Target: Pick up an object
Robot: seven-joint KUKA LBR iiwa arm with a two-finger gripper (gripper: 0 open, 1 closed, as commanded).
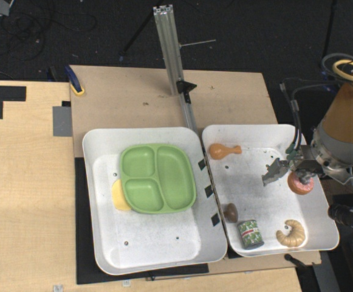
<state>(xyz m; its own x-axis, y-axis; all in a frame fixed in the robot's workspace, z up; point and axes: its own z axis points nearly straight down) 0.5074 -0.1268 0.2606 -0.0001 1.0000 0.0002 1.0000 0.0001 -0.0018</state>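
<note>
1. Reaching in from the right edge of the frame, the grey arm (340, 132) with its orange band hangs over the right bin (249, 248), its wrist above the bin's right rim.
2. The gripper (284, 168) sits low over the right middle of that bin; one dark finger (272, 173) juts to the left, but whether the fingers are spread or closed cannot be told from this angle.
3. A round pink and red doughnut-like toy (301, 184) lies just beside the gripper, on its lower right, partly under the wrist; nothing can be seen between the fingers.
4. Other things in the right bin: an orange toy with a round head and thin handle (223, 151) near the upper left corner, a small brown lump (230, 212) near the left wall, a green and white can (250, 233) lying near the lower edge, and a tan croissant (291, 233) in the lower right corner.
5. The left bin (140, 248) holds a green divided plate (158, 179) in its upper half, with a yellow piece (119, 198) peeking out from beneath the plate's left edge.
6. Both bins rest side by side, touching, on the brown worktop (127, 96), and a metal post (171, 53) rises from its upper middle part.
</note>
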